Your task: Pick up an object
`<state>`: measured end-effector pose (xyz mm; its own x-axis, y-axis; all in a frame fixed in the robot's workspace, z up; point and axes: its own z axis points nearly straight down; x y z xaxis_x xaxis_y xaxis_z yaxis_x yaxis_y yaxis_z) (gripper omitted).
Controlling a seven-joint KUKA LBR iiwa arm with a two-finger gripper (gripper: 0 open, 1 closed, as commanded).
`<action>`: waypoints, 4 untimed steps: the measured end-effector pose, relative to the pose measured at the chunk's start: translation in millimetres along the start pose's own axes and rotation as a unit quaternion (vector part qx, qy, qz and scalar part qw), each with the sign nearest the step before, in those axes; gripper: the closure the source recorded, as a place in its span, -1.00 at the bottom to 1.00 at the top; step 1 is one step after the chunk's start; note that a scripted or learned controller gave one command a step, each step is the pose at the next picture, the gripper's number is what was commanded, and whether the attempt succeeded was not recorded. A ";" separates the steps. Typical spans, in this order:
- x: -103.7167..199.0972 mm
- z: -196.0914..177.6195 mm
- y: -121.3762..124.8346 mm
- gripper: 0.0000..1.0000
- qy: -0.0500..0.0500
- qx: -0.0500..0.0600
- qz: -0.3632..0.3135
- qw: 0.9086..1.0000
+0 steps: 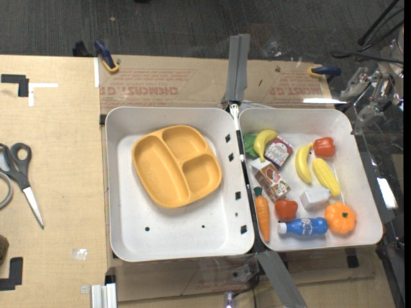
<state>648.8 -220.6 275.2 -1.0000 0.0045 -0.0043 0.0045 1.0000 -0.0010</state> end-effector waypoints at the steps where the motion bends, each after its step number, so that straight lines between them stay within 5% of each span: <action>1: 7.5 145.9 0.0 -1.00 0.000 0.000 0.017 1.000; 2: 71.2 181.3 7.9 -1.00 0.000 0.000 0.047 0.999; 4: 59.1 181.7 14.6 -1.00 -0.001 0.000 0.121 0.993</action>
<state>590.6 -205.9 93.3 -0.9697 0.2443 -0.0054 0.2443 0.9697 0.0002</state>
